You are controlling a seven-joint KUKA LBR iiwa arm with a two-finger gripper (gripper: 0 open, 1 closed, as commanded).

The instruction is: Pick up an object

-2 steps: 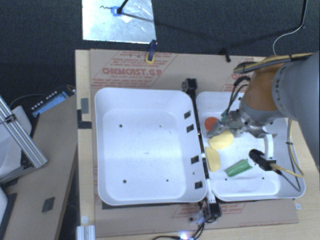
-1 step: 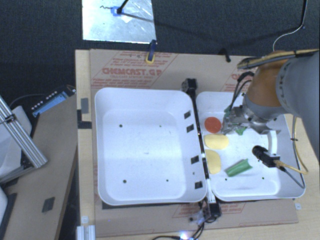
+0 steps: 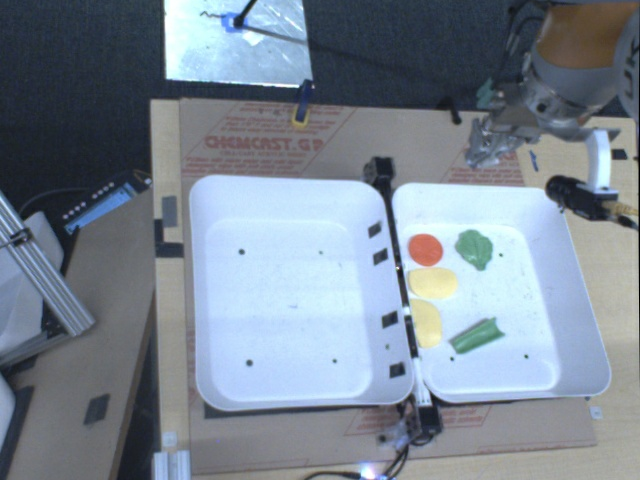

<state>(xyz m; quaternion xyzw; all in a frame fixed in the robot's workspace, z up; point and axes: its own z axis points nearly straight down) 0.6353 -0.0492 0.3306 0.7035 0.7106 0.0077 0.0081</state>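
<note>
In the right bin (image 3: 560, 298) lie several toy foods. An orange-red round piece (image 3: 426, 249) sits near the bin's left wall, with a green leafy piece (image 3: 475, 248) to its right. Below them rest a yellow piece (image 3: 433, 284) and a second pale yellow piece (image 3: 426, 323) against the divider. A green elongated piece (image 3: 476, 335) lies toward the front. My gripper (image 3: 490, 152) hangs above the back rim of the right bin, over the cardboard, well clear of all the pieces. Nothing shows between its fingers.
The left bin (image 3: 290, 288) stands beside the right one, joined by a black clipped divider (image 3: 395, 268). A shiny metal sheet (image 3: 236, 28) lies at the back left. A blue-and-black device (image 3: 100, 203) and a metal frame (image 3: 40, 278) sit at the left.
</note>
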